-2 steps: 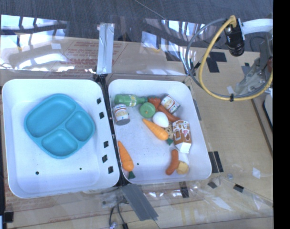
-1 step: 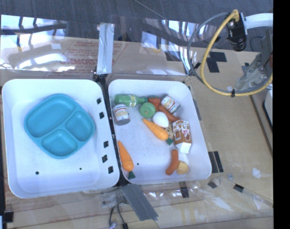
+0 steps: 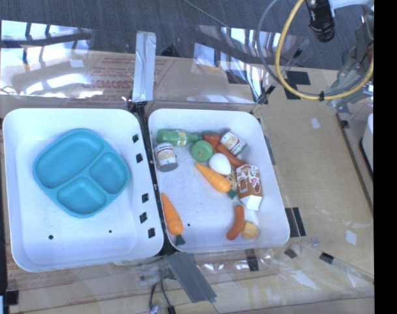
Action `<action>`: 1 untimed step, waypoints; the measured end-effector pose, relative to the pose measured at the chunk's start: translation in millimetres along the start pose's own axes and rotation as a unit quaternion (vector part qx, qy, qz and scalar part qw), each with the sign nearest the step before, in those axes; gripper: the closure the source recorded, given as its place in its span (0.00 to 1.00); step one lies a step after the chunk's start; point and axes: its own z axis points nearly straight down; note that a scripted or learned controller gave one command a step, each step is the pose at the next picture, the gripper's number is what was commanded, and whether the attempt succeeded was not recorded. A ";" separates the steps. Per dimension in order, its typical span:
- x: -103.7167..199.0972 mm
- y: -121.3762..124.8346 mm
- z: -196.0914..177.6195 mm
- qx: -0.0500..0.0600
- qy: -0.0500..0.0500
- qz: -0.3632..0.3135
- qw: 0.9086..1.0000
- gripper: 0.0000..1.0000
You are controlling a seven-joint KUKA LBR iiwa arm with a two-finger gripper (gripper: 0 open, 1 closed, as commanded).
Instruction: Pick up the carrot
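Brown cardboard (image 3: 309,169) covers the bench, with clear plastic sheeting glinting along its far edge, and two white bins sit on it side by side. Left bin (image 3: 12,195) holds a blue tray (image 3: 80,172) with three compartments, lying a little left of the middle. Right bin (image 3: 191,211) is the crowded one. From where I stand, the carrot (image 3: 212,177) lies near the bin's middle, slanted, with its green end pointing to the near right and touching the foot of a carton (image 3: 248,182). An egg (image 3: 219,163) rests just beyond the carrot, touching it, and a green fruit (image 3: 201,150) sits just left of the egg. A green bottle (image 3: 172,137) lies on its side along the far wall, and a can (image 3: 165,156) stands just nearer than it, close to the left wall. A small jar (image 3: 232,142) lies tilted at the far right, on top of a long reddish piece I cannot name. A second carrot (image 3: 172,218) lies along the left wall at the near end, its green end toward the near corner, well apart from the first. A sausage (image 3: 235,222) curves at the near right, beside a pale lump (image 3: 250,229). The gripper (image 3: 356,51) hangs up at the far right, outside both bins and well away from either carrot; whether it is spread or pressed together I cannot tell.
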 end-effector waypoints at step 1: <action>-55.0 14.4 121.7 -0.001 -0.004 0.024 1.000 1.00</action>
